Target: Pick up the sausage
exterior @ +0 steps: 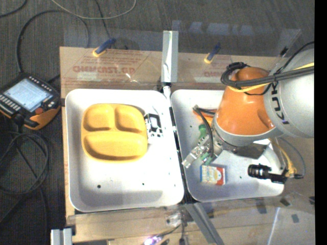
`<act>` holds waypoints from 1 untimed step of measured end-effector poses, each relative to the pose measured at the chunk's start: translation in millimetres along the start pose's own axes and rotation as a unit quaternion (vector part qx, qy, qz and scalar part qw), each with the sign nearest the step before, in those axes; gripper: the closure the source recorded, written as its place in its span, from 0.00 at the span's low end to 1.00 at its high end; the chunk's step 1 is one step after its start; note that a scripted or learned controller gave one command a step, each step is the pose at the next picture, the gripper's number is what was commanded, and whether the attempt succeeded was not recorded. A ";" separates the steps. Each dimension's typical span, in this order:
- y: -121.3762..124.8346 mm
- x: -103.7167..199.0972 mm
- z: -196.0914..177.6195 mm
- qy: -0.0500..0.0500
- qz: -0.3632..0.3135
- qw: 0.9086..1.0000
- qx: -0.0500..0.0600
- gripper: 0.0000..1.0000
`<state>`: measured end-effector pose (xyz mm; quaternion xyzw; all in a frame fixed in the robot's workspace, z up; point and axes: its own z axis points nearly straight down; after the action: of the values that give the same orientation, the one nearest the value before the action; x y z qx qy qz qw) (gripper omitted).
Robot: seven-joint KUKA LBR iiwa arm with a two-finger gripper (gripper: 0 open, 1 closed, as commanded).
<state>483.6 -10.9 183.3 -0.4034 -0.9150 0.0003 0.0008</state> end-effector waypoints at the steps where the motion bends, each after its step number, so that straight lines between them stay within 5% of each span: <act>1: 3.8 4.0 -0.1 -0.001 -0.045 0.999 0.000 1.00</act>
<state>483.8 -5.3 183.4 -0.3622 -0.9321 0.0010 0.0004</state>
